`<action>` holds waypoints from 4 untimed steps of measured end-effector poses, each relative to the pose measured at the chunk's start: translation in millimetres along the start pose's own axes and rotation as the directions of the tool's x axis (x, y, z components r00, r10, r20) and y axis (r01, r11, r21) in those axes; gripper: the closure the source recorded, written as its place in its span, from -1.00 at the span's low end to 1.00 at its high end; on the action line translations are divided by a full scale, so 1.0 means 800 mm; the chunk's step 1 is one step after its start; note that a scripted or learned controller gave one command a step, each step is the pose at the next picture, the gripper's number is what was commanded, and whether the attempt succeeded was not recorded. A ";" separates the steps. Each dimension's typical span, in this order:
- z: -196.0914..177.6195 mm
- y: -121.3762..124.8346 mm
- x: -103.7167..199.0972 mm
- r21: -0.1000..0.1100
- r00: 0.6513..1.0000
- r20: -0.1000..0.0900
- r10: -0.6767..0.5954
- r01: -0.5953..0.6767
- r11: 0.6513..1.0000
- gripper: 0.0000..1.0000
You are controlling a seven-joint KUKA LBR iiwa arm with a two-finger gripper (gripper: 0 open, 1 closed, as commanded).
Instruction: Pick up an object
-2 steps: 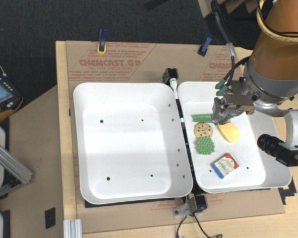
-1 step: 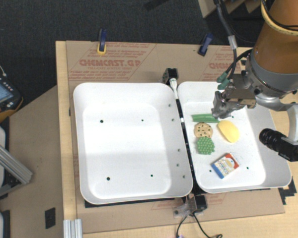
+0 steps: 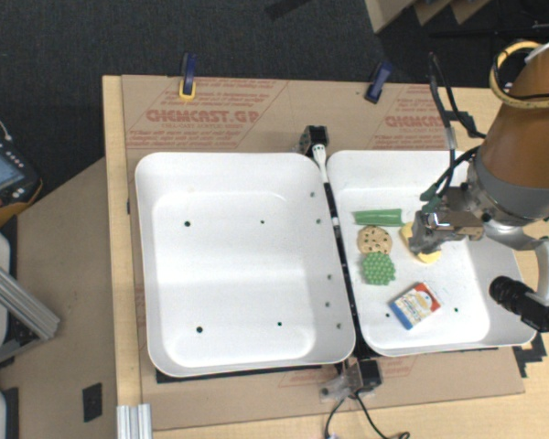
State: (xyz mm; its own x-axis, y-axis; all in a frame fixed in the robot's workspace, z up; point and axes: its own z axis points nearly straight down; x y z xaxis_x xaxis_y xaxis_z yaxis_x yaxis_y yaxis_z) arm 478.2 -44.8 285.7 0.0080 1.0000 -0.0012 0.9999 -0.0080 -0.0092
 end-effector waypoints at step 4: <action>-0.132 0.000 0.108 -0.018 1.000 -0.001 -0.002 0.002 1.000 1.00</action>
